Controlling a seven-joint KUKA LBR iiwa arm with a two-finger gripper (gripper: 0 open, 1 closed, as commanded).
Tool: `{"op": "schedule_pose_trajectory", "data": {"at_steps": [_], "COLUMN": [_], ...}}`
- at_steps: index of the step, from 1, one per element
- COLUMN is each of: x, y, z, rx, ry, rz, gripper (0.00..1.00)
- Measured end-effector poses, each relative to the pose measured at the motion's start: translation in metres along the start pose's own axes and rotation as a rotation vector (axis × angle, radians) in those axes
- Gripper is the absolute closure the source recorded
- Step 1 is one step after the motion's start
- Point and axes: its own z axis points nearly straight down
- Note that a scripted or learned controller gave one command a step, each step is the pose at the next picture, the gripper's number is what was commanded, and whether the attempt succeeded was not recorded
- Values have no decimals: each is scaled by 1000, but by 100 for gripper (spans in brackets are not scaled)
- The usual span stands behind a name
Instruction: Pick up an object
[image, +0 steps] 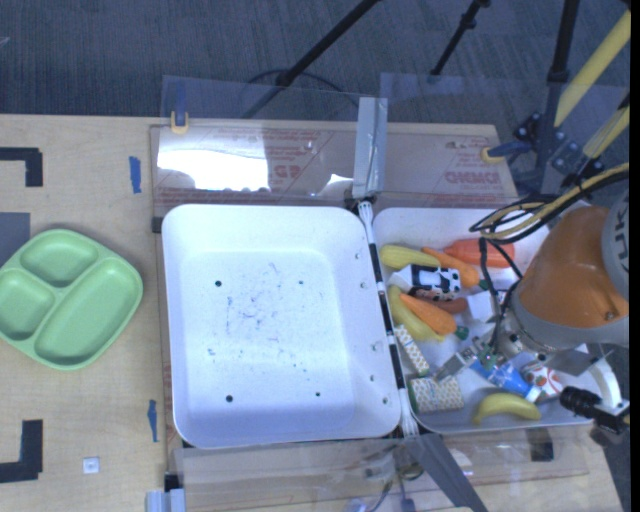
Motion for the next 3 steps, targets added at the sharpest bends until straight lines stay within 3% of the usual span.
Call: {"op": "schedule_pose_trajectory", "data": {"at_steps": [1, 2, 3], "x": [-3, 0, 0], "y": [2, -2, -3], "z": [4, 4, 4], "rx": [10, 7, 8], "ry": [7, 8, 8], "rz": [303, 410, 410], "gripper": [0, 0, 0]}}
